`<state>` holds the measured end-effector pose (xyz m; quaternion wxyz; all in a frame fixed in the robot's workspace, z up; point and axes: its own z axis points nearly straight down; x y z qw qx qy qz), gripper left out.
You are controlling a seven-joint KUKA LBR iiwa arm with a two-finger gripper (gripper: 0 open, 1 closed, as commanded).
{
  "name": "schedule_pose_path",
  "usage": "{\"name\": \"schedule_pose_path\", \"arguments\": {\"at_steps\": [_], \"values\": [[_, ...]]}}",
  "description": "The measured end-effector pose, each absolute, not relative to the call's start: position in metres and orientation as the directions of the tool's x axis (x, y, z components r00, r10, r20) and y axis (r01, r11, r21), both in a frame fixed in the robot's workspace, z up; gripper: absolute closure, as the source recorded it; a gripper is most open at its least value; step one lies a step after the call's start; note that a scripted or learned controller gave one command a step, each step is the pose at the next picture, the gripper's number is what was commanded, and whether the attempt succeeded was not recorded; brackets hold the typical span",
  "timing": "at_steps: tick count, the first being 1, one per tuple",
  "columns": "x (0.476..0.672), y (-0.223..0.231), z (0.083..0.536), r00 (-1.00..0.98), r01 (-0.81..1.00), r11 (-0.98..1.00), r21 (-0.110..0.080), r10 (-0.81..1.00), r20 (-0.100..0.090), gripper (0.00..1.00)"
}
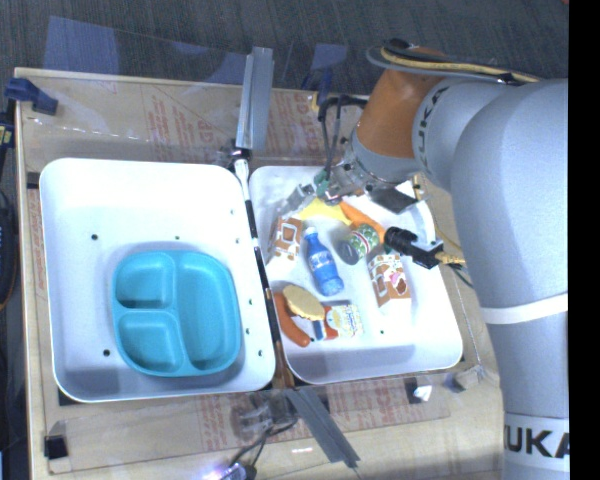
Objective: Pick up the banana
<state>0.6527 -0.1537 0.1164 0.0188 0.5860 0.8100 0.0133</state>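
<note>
The banana shows as a yellow patch near the back of the right bin, partly covered by other items and by the arm. My gripper hangs low over the bin's back edge, just above and behind the banana. The grey arm with its orange band reaches in from the right and hides part of the bin's back right corner.
Around the banana lie an orange carrot, a green can, a blue bottle, a small carton, a brown-and-white carton, a sausage and a round biscuit. The left bin holds a blue divided plate.
</note>
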Motion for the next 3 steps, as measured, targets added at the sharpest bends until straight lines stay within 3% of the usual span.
{"name": "schedule_pose_path", "arguments": {"at_steps": [1, 2, 3], "values": [[0.664, -0.139, 0.104, -0.161, 0.987, 0.161, 0.022, 0.987, -0.006, 0.00], [0.665, -0.140, 0.117, -0.166, 0.986, 0.166, 0.023, 0.986, -0.009, 1.00], [0.665, -0.140, 0.117, -0.166, 0.986, 0.166, 0.023, 0.986, -0.009, 0.00]]}}
